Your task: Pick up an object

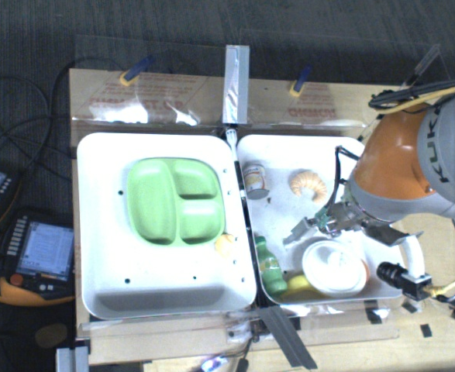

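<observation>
While the left bin (95,208) carries a green tray (174,200), stiff and wide, with a small yellow piece (225,243) at its corner, the likelier picks sit in the right bin (289,147): a jar (253,181), hard and probably slick; a green bottle (269,265) in the front corner; a croissant (309,183), seemingly light and easy to pinch across its middle; a white bowl (334,266), best taken by the rim. Whether the end effector (326,223), low between croissant and bowl, is released or clenched cannot be told
</observation>
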Tool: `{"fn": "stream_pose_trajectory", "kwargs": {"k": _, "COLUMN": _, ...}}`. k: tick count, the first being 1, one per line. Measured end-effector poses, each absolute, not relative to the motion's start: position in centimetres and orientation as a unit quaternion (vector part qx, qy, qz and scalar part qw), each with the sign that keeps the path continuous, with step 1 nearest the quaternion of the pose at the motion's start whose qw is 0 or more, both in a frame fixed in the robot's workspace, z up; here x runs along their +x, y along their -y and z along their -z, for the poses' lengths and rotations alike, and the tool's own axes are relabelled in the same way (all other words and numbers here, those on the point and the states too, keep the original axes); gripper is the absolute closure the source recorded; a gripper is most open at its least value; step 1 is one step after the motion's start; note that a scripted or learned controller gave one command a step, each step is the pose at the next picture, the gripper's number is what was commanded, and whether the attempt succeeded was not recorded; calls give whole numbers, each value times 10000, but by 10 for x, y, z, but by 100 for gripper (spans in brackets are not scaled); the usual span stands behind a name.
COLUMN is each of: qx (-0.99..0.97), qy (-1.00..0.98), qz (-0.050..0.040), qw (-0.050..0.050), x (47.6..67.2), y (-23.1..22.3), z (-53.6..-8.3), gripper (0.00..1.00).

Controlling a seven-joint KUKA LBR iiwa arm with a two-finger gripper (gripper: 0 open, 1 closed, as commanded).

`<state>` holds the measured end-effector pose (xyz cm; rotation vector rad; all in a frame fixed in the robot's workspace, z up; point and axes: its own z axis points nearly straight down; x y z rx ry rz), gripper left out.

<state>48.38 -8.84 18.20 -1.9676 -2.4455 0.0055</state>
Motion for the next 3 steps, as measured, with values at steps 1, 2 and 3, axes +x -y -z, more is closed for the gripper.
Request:
{"fn": "stream_pose_trajectory", "kwargs": {"k": 1, "qx": -5779, "qy": 8161, "qz": -24, "qw": 16, "x": 561, "y": 112, "z": -106, "gripper": 0}}
{"fn": "stream_pose_trajectory", "kwargs": {"k": 2, "qx": -5392, "qy": 8421, "qz": -17, "qw": -5, "x": 547, "y": 215, "z": -213, "gripper": 0}}
{"fn": "stream_pose_trajectory", "kwargs": {"k": 3, "qx": -5323, "qy": 8465, "qz": -6, "qw": 7, "x": 624, "y": 138, "z": -208, "gripper": 0}}
